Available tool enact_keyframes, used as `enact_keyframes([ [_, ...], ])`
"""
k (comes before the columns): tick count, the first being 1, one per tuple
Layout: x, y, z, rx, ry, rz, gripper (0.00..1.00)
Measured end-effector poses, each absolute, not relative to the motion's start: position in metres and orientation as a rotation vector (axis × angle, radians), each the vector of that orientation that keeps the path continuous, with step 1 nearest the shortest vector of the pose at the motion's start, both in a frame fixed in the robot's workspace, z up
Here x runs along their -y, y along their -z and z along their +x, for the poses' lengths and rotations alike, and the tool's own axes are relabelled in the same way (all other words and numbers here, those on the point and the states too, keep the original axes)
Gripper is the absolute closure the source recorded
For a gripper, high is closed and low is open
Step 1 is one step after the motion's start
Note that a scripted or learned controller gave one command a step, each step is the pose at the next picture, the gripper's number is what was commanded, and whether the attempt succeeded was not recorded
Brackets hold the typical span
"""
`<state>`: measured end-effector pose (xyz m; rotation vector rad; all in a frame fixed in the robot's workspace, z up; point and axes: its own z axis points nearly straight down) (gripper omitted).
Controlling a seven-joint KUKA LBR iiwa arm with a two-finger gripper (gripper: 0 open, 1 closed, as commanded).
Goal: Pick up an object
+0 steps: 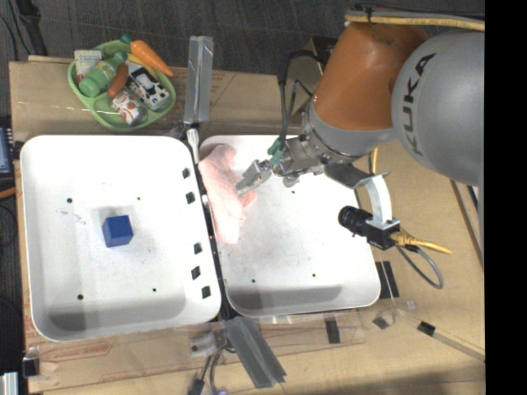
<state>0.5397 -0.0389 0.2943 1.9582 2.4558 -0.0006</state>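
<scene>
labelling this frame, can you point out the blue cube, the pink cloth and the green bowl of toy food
blue cube (118, 230), camera view, on its top face, in the left bin
pink cloth (221, 192), camera view, on its middle fold, by the right bin's left wall
green bowl (97, 113), camera view, on its lower left rim

Blue cube (118, 230) against white left bin (49, 171). Pale pink cloth (221, 189) against white right bin (313, 282). Grey arm (440, 97), orange band (366, 76) above wrist (black lettering on grey). Silver-grey gripper (251, 177), green spot near base. Green bowl (90, 105) with orange carrot (150, 54) and mixed-colour toy food. Tan bench (445, 303).
</scene>
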Motion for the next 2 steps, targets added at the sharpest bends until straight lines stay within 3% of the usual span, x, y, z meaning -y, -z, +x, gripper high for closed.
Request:
enact_keyframes([
  [1, 0.013, -0.328, 0.525, -2.386, 0.001, 2.043, 0.0],
  [2, 0.044, -0.253, 0.577, -2.418, 0.009, 2.013, 0.0],
])
